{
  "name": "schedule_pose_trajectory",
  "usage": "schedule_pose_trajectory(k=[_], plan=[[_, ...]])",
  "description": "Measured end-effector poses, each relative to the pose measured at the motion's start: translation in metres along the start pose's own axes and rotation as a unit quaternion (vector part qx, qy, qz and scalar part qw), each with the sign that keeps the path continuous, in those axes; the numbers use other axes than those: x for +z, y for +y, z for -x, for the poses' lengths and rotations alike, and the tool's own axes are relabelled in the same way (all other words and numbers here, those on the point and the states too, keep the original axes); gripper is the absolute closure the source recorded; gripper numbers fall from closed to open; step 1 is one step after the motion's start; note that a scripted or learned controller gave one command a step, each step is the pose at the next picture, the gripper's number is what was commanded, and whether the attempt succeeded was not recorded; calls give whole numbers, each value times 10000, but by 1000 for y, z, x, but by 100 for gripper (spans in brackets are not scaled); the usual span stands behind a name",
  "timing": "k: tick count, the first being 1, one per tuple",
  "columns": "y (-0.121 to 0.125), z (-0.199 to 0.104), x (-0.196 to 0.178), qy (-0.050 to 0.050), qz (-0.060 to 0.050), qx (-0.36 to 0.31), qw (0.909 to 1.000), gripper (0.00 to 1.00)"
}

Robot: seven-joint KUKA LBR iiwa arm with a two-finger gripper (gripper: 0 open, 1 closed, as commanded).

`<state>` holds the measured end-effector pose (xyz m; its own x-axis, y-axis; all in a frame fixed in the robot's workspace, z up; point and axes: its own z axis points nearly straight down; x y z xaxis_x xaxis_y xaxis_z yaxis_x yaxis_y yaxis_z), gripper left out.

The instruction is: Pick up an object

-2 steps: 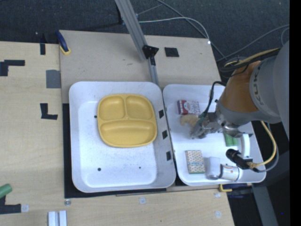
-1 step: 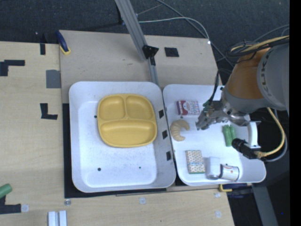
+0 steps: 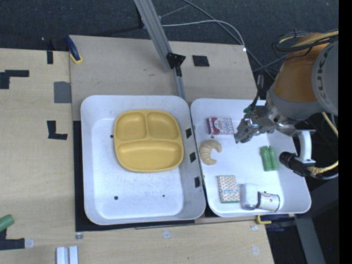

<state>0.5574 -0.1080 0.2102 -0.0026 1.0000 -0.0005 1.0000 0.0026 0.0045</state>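
Nearest the camera, at the front of the right bin [image 3: 286,205], a white cup [image 3: 263,201] lies on its side by the front rim, w/ a small patterned packet [image 3: 227,188] touching its left side. Further back, a green object [image 3: 268,158] lies near the bin's right side, and a croissant [image 3: 210,151] sits toward the left wall. Behind the croissant, a red-and-white carton [image 3: 220,126] lies flat near the back of the bin.

The gripper [image 3: 243,134] hangs over the middle of the right bin — just right of the carton, up and right of the croissant, well apart from the green object. Nothing shows between its fingers; whether they're spread or closed can't be made out at this angle, so no call on that. The arm comes in from the right, orange band above the wrist.

In the left bin [image 3: 93,164], a yellow divided plate [image 3: 148,140] w/ three compartments lies in the back half; the bin floor in front of it shows a few dark specks. Beyond both bins — a grey metal post [image 3: 154,23] rising at a slant and thin cables across dark floor.
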Motion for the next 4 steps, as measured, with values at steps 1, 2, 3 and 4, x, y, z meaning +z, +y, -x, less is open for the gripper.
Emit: schedule_pose_trajectory(k=[1, 2, 3, 4], plan=[[0, 0, -11, 4, -23, 8, 10000, 100], [14, -50, -3, 8, -32, -18, 10000, 100], [22, -103, -16, 12, -25, -24, 10000, 100], [24, -155, -4, 7, -38, -19, 10000, 100]])
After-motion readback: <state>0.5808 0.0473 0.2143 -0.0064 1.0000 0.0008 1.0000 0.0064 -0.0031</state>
